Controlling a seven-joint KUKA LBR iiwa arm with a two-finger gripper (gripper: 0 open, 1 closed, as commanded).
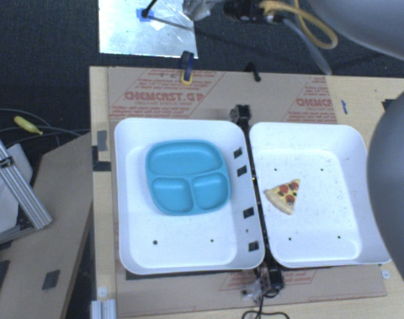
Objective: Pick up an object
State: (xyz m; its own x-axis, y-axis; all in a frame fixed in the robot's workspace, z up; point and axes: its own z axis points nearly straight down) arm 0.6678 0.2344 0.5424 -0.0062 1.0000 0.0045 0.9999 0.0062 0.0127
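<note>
The toy pizza slice (284, 195) lies flat in the right bin (335, 138): probably light, rigid, thin; pinch across its narrow sides. The tool's state cannot be told.

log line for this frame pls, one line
task: pick up an object | left bin: blue tray | right bin: pizza slice, near left wall | arm: at right edge, nothing seen held
</note>
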